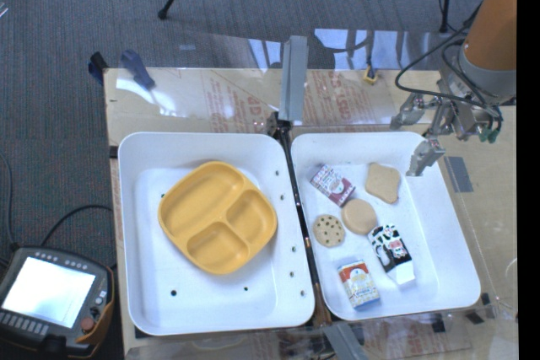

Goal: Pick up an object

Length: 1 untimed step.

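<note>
we see the gripper (424, 158) hanging over the top right corner of the right bin (456, 219), arm coming in from the right with the wrist tilted so the tool points down and inward. we can't tell from this angle how the jaws stand, one pale fingertip reads clearly and the rest blurs into the wrist hardware, and nothing is seen clamped. closest candidate is the tan flat piece (382, 181), just beside the jaws and a little below them in the view, apart from the tip. past it, further from the jaws, sit the round tan piece (359, 216), the cookie (328, 230) and the small dark red packet (332, 185). the cow-print carton (393, 253) and the orange carton (359, 283) lie well below the jaws, toward the near rim. items are spread flat with gaps, which we judge helps a top-down grasp. the yellow divided plate (218, 217) sits alone in the left bin (135, 181), well away from the jaws, likely a poor target since it's wide and flat. we judge the pick hasn't started: tool is above bin level, pre-grasp.
</note>
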{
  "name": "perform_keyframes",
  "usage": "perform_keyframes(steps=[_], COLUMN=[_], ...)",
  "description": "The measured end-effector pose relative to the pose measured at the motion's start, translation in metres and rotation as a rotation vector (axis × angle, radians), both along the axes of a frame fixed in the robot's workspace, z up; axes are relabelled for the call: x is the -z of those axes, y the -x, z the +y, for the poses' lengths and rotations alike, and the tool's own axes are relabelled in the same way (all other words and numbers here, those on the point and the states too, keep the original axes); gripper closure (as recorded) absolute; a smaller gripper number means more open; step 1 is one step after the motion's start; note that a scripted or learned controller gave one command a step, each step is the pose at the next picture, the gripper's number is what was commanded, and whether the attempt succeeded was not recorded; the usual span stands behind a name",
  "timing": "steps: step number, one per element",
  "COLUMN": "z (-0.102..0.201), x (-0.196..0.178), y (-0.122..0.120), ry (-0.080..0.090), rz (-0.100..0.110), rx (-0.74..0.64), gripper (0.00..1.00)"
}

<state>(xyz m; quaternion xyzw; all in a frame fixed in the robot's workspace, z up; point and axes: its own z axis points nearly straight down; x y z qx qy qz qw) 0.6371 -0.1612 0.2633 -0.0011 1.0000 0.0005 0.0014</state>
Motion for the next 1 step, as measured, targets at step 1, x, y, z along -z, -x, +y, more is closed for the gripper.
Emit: perform_keyframes(steps=[1], z=[0.0174], x=[0.1231], y=[0.0848], ry=[-0.004], rz=[0.016], rx=[-0.015], gripper=[0.0])
